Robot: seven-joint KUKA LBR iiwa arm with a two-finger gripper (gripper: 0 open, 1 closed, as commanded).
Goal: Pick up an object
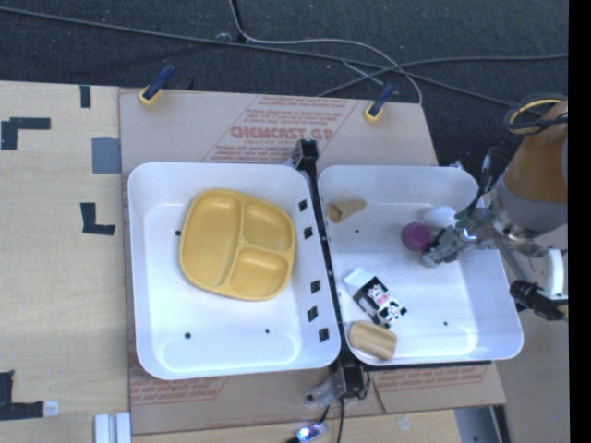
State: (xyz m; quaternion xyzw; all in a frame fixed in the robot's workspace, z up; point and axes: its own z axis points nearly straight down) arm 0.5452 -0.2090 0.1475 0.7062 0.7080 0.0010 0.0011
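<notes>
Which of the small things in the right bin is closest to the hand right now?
The purple object, just left of the hand. The tan piece, the black-and-white item and the tan block lie farther off.

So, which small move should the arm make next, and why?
Probably a short move toward the purple object. The tool sits low in the right bin, just beside that object on the arm's side, and nothing shows between its fingers. The other items, the black-and-white pack and the tan block, lie farther off.
</notes>
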